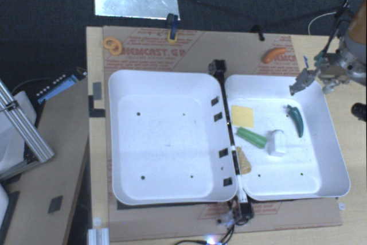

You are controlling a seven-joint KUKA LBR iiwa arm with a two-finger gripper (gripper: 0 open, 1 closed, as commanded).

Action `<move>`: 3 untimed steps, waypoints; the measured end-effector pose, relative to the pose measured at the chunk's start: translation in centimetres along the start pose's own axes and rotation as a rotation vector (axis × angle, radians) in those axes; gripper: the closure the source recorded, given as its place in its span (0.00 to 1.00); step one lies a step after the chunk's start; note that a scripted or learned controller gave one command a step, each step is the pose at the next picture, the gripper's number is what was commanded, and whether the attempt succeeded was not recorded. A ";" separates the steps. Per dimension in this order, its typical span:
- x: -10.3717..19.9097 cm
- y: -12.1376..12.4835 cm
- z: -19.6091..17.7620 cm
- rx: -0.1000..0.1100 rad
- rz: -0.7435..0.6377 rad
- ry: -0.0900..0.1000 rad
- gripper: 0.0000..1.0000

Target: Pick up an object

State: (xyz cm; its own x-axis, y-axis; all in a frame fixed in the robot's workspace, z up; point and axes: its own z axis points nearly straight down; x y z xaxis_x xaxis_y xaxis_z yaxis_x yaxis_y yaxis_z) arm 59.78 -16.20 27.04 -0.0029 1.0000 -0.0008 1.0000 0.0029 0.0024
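Two shallow white bins are being carried side by side on a cardboard sheet (pixel 229 49) laid over the desk (pixel 57 140). The left bin (pixel 166 137) is seen with a bare white floor. The right bin (pixel 321 175) is holding the loose objects.

Near the right bin's inner wall, a flat yellow square (pixel 242 116) is lying on the floor. Just below it, a light green cylinder (pixel 251 137) is lying at a slant, and its lower end is touching or nearly touching a white block (pixel 277 143). A dark green curved piece (pixel 296 119) is lying apart from these, nearer the far right side. A tan, speckled item (pixel 243 161) is lying against the divider between the bins.

The gripper (pixel 321 80) is being held over the far right corner of the right bin, above and to the right of the dark green curved piece and well apart from the other objects. Nothing is seen between the jaws. Whether the jaws are released or clenched cannot be told from this view.

Outside the bins, an orange sausage-shaped item (pixel 274 55) is resting on the cardboard sheet beyond the right bin, and an orange ring (pixel 113 46) is resting at the sheet's far left corner.
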 end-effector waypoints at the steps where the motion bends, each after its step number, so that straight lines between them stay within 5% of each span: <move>1: 0.0 0.1 -1.2 -0.004 -0.004 0.000 1.00; 2: -0.4 5.1 -9.8 -0.012 -0.004 -0.003 1.00; 3: -1.1 7.3 -13.5 -0.006 -0.004 -0.002 1.00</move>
State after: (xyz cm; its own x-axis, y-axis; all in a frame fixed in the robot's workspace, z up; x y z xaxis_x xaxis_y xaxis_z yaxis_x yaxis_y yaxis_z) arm 67.01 -17.23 40.53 -0.0070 1.0000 -0.0024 0.9999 0.0070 0.0088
